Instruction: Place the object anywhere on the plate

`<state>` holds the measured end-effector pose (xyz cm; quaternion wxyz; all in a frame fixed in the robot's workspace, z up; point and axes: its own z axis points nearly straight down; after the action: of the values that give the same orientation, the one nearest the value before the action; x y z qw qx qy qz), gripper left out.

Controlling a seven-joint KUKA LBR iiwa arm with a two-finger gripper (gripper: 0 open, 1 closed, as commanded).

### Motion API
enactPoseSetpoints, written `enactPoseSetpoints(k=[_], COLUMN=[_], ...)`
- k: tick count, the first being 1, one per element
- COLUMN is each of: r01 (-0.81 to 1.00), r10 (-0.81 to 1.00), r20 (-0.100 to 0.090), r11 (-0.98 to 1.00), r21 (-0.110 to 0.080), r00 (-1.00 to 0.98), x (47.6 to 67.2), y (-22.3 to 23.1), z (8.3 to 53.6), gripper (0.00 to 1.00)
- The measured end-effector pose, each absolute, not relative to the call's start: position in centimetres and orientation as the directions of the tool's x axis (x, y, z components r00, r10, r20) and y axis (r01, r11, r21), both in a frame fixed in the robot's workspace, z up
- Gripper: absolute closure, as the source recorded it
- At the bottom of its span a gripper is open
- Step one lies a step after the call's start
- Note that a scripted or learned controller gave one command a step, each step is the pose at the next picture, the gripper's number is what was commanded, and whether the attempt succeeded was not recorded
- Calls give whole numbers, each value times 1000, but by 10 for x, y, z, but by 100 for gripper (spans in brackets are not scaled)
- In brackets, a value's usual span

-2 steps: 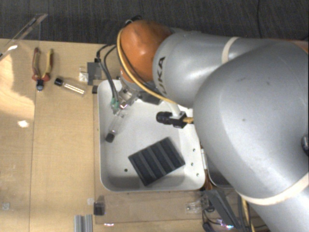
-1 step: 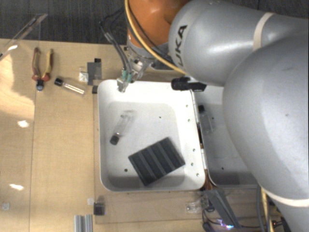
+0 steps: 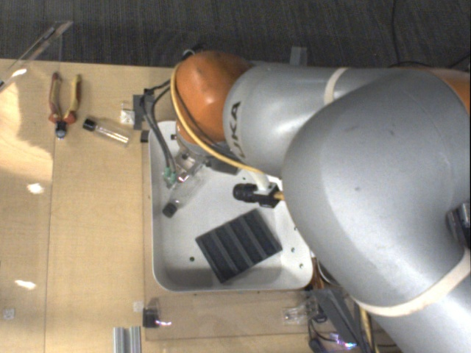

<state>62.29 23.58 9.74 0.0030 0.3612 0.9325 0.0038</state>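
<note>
A dark grey ribbed rectangular plate [image 3: 239,246] lies tilted on the floor of the white bin [image 3: 171,271], toward its near side. My gripper [image 3: 176,191] hangs below the orange wrist band [image 3: 210,94] over the bin's left part, up and left of the plate and apart from it. A small dark piece [image 3: 170,209] sits at the gripper's lower tip; I cannot tell whether it is part of the gripper or a separate object. The big grey arm [image 3: 368,182] hides the bin's right side and whatever lies there.
On the wooden bench to the left of the bin lie red-handled pliers [image 3: 64,100] and a small clear tube with a black cap [image 3: 107,131]. A black connector with a yellow cable [image 3: 255,193] juts from the arm above the plate.
</note>
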Motion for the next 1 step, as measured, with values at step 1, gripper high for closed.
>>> enactPoseSetpoints(k=[1], r01=[273], r10=[273], r20=[-8], r11=[962], r21=[7], r00=[-962], x=[638], y=[230], z=[161], gripper=[100])
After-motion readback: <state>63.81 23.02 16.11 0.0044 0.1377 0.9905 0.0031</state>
